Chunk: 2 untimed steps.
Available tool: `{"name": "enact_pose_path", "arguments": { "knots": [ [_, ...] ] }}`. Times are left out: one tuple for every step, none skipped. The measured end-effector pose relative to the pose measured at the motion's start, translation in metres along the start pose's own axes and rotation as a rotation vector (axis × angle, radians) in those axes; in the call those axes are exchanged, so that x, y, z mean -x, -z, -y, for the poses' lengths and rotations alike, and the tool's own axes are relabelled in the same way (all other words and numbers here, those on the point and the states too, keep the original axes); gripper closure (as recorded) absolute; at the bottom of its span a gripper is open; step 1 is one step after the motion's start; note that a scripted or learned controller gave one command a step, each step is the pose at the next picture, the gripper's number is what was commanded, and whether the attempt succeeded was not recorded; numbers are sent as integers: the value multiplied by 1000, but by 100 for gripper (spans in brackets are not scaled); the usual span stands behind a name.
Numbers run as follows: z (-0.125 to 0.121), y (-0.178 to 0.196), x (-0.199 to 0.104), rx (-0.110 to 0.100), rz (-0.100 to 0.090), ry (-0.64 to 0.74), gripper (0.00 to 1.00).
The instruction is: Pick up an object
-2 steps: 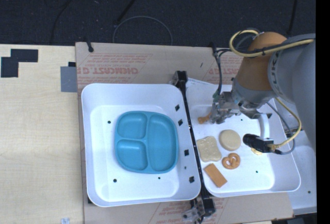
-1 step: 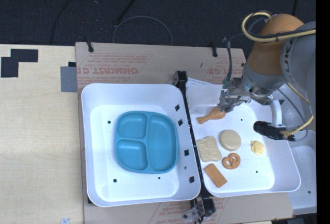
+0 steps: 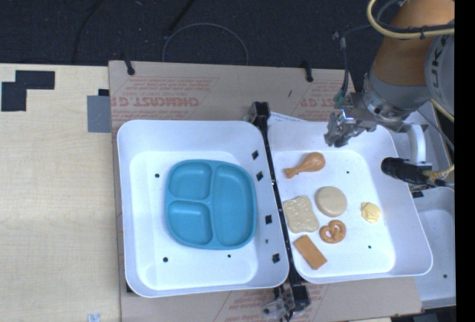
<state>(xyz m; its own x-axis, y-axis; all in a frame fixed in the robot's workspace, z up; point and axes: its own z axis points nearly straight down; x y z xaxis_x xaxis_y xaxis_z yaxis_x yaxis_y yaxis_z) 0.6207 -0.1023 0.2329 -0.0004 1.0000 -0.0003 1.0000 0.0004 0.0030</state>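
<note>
Toy food pieces lay loose on the floor of the right bin: a drumstick nearest the gripper, then a cracker, a round biscuit, a pretzel, an orange wedge and a small yellow piece, all spread apart, probably so each could be taken singly. The gripper hung over that bin's far rim, above and right of the drumstick, nothing visibly between its fingers; whether they were open or closed I could not tell. The left bin held a blue divided plate.
</note>
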Motion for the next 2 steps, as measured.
{"name": "enact_pose_path", "arguments": {
  "knots": [
    [0,24,2,-3,0,0,100],
    [2,15,-42,-7,-2,2,100]
  ]
}}
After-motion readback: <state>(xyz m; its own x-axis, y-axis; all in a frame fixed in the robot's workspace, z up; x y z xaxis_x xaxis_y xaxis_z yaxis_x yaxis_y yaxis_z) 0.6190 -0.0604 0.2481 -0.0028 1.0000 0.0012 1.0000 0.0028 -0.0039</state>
